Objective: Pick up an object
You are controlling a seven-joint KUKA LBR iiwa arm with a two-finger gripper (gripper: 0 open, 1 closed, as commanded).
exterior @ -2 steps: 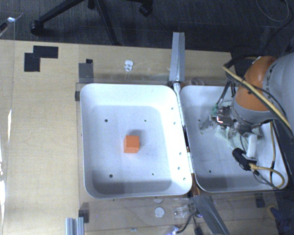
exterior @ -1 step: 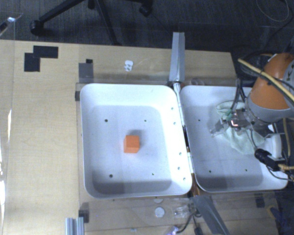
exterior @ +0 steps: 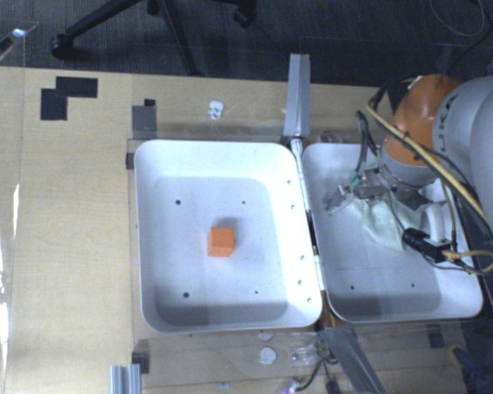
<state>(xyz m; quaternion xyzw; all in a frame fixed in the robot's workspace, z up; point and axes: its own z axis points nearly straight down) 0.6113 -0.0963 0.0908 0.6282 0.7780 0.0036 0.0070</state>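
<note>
A small orange cube (exterior: pixel 221 241) lies near the middle of the left white bin (exterior: pixel 160 302). Over the right bin (exterior: pixel 378 306), the grey arm with its orange band (exterior: pixel 419 105) reaches in from the right. Its gripper (exterior: pixel 347 194) hangs low over that bin's upper left part, well to the right of the cube and across the divider between the bins. A pale, crumpled, cloth-like thing (exterior: pixel 384 222) lies in the right bin just below and right of the gripper, partly hidden by the wrist and cables.
A grey metal post (exterior: pixel 297 97) stands at the back between the bins. Cables (exterior: pixel 431 249) loop from the wrist over the right bin's right side. Black tape marks (exterior: pixel 66 95) sit on the wooden bench at the far left. A chair base (exterior: pixel 156 6) stands on the floor beyond.
</note>
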